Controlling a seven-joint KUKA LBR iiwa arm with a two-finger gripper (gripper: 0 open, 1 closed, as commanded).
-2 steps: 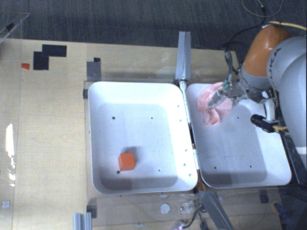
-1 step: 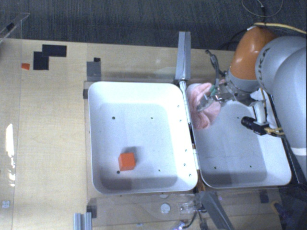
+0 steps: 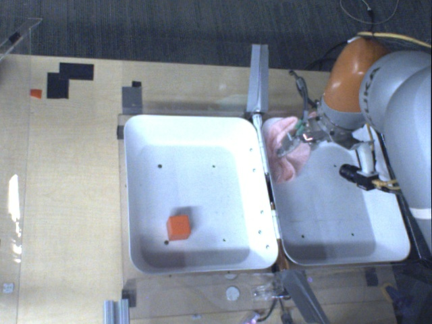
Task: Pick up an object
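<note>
Pale wooden bench (image 3: 67,201) carries two shallow white bins. I see a small orange block (image 3: 179,227) in the left bin (image 3: 189,133). At the right bin's (image 3: 337,241) upper-left corner, the gripper (image 3: 297,139) is pressed into a crumpled pink cloth (image 3: 283,160); finger state: I cannot tell.

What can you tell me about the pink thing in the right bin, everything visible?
The pink thing looks like soft, crumpled cloth, pale pink with folds. It lies bunched in the right bin's far left corner, against the wall next to the divider. The pincer sits right at its upper right edge, overlapping it; whether it grips the cloth cannot be told.
</note>
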